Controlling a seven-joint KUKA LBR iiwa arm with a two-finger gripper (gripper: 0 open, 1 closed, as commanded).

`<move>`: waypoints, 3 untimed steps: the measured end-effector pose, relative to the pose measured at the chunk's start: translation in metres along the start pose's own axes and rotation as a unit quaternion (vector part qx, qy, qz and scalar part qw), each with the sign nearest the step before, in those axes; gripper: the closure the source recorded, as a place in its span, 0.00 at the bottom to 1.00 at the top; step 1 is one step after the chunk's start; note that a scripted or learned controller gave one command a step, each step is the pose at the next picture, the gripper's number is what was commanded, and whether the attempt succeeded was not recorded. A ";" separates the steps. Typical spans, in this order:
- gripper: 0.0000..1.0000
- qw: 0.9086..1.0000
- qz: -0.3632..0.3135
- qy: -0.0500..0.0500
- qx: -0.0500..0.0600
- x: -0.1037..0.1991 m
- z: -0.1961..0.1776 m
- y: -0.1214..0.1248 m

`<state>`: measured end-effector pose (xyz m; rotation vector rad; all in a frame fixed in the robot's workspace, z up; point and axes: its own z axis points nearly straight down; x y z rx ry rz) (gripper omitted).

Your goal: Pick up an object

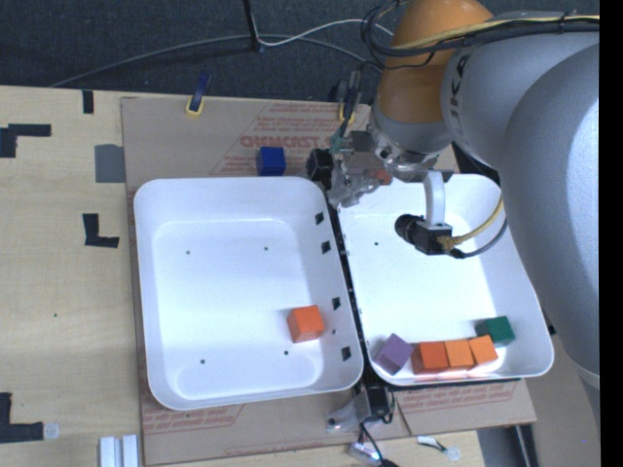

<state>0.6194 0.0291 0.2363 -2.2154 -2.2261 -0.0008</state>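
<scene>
An orange cube (306, 323) lies in the left bin (195, 212), near its front right corner. In the right bin (516, 290), along the front wall, sit a purple block (393, 353), three orange blocks (456, 355) in a row, and a green block (497, 330). My gripper (344, 185) hangs over the far end of the divider between the two bins, well away from all these blocks. I see no object in it.
A blue cube (272, 161) rests on the cardboard behind the left bin. The grey arm covers the right bin's far right part. A black cable fitting (424, 233) dangles from the wrist above the right bin. Black clips line the divider.
</scene>
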 end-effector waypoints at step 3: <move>1.00 1.000 0.003 -0.001 0.000 0.066 0.018 0.030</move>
